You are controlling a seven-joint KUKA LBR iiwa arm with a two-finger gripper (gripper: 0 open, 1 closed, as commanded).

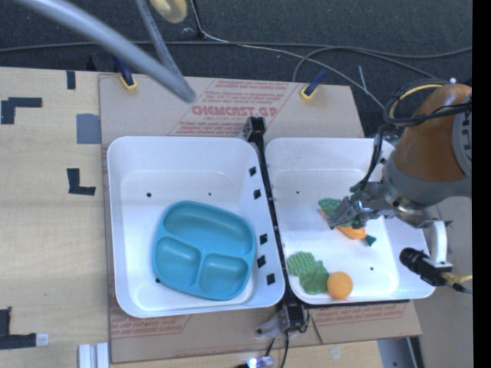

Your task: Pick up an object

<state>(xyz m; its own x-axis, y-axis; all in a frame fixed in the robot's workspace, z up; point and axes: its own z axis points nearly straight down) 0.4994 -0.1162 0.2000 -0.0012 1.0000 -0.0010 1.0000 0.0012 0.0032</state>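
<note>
In the right bin (307,156) lie a green leafy piece (308,271), an orange ball (339,285) beside it near the front wall, and a small green and orange toy (349,221) in the middle. My gripper (345,215) is down inside this bin, right over the green and orange toy, with the arm's orange band (430,144) above it at the right. The toy is partly hidden under the gripper, and I cannot tell whether it is touched or held.
The left bin (130,167) holds a blue sectioned plate (204,249). A black divider (265,221) with clips runs between the bins. A grey pole (100,33) crosses the top left. Cables trail behind the bins, and a black fitting (418,263) sits by the right bin's front right corner.
</note>
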